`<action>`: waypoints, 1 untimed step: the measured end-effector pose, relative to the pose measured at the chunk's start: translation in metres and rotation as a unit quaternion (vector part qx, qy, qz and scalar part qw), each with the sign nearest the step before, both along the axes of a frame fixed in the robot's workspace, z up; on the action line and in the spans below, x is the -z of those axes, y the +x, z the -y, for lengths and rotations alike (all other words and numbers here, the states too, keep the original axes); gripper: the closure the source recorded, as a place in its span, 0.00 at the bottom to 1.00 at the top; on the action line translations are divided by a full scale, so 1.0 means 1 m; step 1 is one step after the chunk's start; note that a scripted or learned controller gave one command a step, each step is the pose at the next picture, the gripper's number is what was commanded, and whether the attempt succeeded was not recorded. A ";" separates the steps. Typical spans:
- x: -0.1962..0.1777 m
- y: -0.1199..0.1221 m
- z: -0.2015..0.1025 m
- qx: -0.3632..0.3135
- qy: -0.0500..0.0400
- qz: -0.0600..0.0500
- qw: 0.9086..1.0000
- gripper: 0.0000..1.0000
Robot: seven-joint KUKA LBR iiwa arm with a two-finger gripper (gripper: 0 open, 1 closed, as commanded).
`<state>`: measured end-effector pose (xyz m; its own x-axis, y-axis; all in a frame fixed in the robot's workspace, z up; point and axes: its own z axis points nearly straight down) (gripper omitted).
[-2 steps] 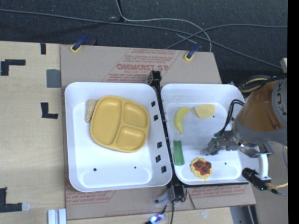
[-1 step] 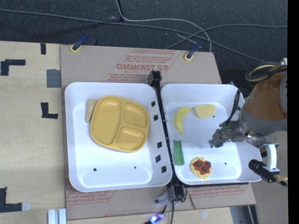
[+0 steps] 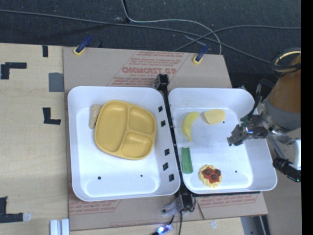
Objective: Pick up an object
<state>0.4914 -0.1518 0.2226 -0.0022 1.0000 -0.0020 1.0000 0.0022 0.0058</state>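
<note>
A pale wooden tabletop [image 3: 29, 146] fills the left and lower part of the scene, marked with small black tape pieces [image 3: 12, 68] and a grey square [image 3: 56, 81]. A sheet of brown cardboard [image 3: 146, 67] with red print lies on it, held at its far edge by two clamps [image 3: 83, 44] with yellow and blue grips. Beyond the tabletop is dark carpet [image 3: 63, 9], crossed by thin black and white cables [image 3: 161, 21]; the light is even and soft.
</note>
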 end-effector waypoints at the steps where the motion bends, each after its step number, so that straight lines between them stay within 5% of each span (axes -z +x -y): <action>1: -0.012 0.001 0.000 0.000 0.001 -0.003 1.000 1.00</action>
<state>0.4920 -0.1514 0.2345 -0.0014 1.0000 0.0000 1.0000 0.0014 0.0005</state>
